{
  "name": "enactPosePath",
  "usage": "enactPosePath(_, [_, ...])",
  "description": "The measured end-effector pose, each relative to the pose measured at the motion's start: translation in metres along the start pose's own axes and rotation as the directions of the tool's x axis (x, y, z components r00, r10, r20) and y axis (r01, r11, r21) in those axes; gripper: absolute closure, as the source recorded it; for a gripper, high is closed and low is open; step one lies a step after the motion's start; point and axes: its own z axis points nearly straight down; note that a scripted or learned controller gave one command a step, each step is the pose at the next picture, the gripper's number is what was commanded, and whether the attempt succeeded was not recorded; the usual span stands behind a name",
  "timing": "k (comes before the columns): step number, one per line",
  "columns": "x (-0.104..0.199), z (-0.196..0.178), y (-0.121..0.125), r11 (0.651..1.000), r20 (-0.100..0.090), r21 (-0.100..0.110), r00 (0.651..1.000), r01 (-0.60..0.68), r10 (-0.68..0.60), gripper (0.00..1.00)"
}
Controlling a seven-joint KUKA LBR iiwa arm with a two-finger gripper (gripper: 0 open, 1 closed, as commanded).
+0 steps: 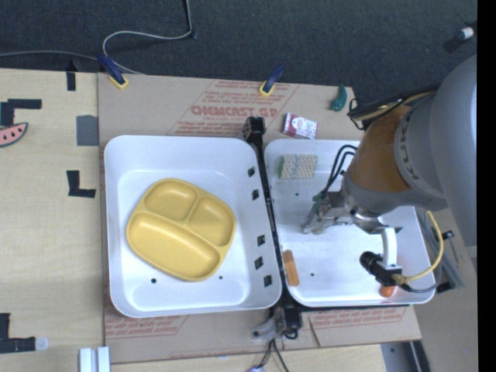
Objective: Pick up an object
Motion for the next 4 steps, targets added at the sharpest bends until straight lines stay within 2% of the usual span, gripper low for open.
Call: enactPosePath(4, [0.003, -0.036, 0.0, 1.0, -0.006, 0.005, 1.0, 0.004, -0.004, 1.0])
